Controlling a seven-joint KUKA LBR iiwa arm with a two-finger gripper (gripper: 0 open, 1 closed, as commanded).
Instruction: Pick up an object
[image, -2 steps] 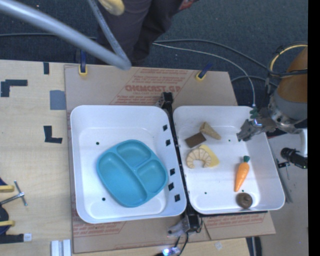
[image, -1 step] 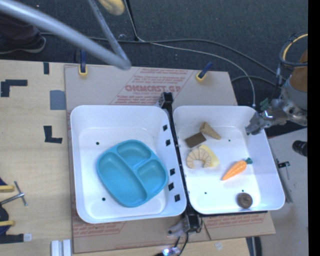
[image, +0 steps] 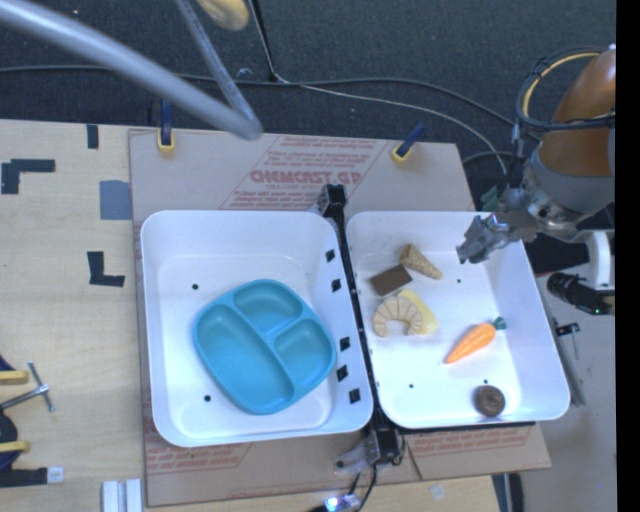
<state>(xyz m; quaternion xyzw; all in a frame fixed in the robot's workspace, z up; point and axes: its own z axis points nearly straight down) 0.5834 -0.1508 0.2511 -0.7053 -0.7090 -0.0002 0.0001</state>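
Observation:
The right bin holds several small items: a tan wedge, a brown block, a pale croissant-shaped piece, an orange carrot and a dark round piece. My gripper hangs over the right bin's upper right part, up and to the right of the tan wedge. Nothing shows between its fingers.
The left bin holds a blue divided plate. A black divider runs between the bins. Cables cross the dark floor behind the bench, and a grey bar slants across the top left.

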